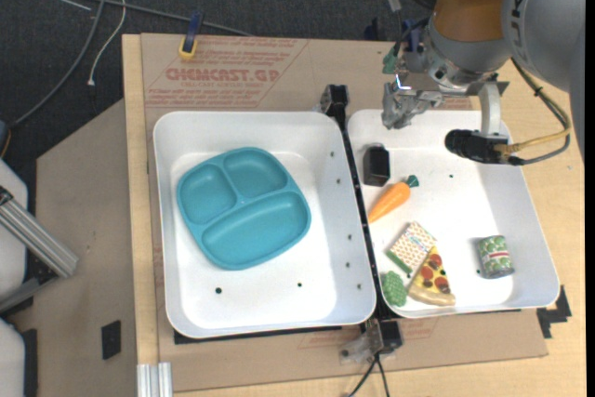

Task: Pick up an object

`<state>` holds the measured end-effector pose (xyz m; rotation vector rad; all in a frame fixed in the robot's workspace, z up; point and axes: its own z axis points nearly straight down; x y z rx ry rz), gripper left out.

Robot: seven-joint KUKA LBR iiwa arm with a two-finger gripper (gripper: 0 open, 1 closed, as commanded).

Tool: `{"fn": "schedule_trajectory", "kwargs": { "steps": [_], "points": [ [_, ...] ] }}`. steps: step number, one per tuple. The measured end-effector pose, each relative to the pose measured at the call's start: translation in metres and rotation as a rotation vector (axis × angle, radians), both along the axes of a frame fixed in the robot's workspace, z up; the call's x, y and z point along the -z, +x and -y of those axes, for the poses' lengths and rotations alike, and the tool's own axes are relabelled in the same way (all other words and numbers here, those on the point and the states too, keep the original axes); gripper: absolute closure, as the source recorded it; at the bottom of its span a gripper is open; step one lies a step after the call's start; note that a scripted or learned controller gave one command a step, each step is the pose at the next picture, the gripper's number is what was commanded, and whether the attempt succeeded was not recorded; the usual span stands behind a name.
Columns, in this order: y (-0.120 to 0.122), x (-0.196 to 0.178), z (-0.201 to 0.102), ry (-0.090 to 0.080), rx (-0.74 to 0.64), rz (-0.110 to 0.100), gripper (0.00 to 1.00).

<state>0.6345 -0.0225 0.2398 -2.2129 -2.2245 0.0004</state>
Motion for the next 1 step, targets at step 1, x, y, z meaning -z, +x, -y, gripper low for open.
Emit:
{"fn": "schedule_trajectory", "kwargs": {
  "steps": [1],
  "points": [
    [0.0008,-0.001,-0.0605,0.0,-0.001,0.003,1.0]
  ]
}}
